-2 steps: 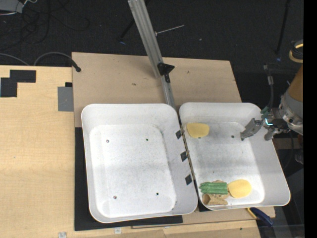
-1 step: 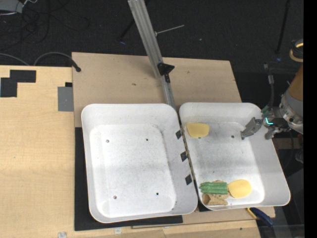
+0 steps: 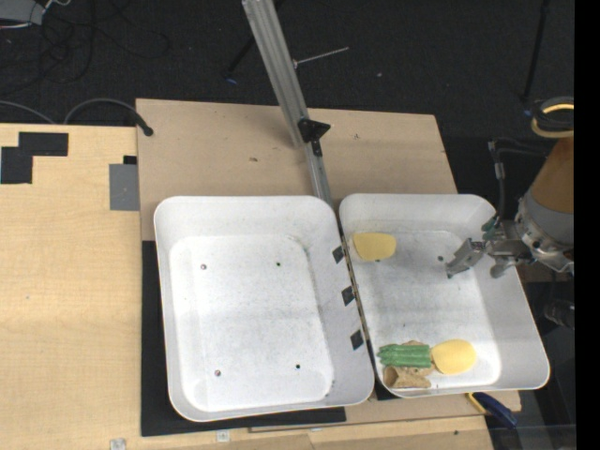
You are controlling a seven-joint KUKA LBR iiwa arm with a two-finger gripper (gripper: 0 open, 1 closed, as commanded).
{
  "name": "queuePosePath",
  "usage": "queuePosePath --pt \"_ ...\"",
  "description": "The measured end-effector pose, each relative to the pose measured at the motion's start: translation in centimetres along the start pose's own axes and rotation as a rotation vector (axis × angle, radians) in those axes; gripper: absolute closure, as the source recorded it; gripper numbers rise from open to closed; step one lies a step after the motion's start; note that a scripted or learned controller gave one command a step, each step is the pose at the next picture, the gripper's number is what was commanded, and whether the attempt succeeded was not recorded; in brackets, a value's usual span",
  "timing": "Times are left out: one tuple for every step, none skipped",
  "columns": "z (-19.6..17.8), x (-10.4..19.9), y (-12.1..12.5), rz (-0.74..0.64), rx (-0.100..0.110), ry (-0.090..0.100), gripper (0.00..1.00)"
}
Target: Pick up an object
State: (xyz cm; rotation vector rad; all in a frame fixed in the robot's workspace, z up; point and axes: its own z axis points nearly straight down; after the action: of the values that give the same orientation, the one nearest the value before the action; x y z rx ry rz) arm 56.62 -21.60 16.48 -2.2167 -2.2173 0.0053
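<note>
Looking down at the bench, I see the arm coming in from the right, with its grey wrist and orange band at the frame edge. The gripper hangs over the right bin, above the bare white floor in its upper right part. Its two thin fingers point left and slightly down toward the bin floor. From this angle I cannot tell how wide they are parted; they read as one grey prong with a small gap that may be only shadow. Nothing shows between them, and I see no object touching them.

Objects in the right bin:
- pale yellow piece, flat and rounded, near the upper left corner, just beside the divider edge, well apart from the gripper.
- green ridged item, lying along the bottom wall.
- brown speckled lump, tucked under the green one, touching it, right against the bottom rim.
- bright yellow round object, just right of the green one, seemingly touching it.

That lower cluster sits well apart from the gripper, down the bin toward me.

The left bin shows a few small dark specks on its floor. A grey metal rail runs diagonally from the top of the frame down to the seam between the two bins.
</note>
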Motion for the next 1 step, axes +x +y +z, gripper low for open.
queuePosePath --pt "4.81 0.92 -0.37 0.001 0.001 0.001 0.00"
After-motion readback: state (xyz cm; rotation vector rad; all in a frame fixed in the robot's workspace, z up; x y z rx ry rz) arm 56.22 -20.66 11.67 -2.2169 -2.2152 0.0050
